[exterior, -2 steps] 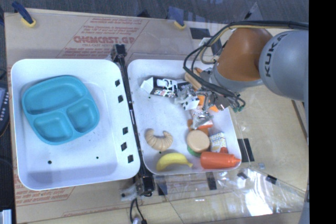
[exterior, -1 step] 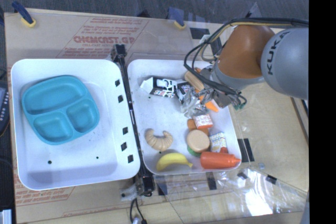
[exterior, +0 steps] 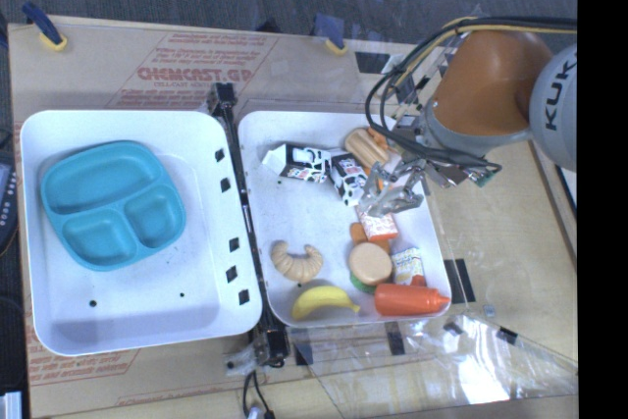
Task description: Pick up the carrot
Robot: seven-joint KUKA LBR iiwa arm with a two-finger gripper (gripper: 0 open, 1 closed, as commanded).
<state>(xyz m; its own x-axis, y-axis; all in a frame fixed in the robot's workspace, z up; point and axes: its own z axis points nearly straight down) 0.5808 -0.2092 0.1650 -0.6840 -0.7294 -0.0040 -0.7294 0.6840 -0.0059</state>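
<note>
The carrot [exterior: 410,299], orange-red and stubby, lies on its side in the front right corner of the right bin [exterior: 257,211]. My gripper [exterior: 392,200] hangs higher up over the bin's right side, well behind the carrot and apart from it. It is just above a small orange-and-white box [exterior: 379,229]. Its fingers stand open and hold nothing. The grey arm with its orange band [exterior: 486,83] reaches in from the right.
Close around the carrot are a burger [exterior: 370,263], a small carton [exterior: 407,266] and a banana [exterior: 324,301]. A croissant [exterior: 297,260], two black-and-white cartons [exterior: 306,162] and a hot dog [exterior: 368,147] lie further back. A blue divided plate [exterior: 111,201] sits in the left bin [exterior: 39,309].
</note>
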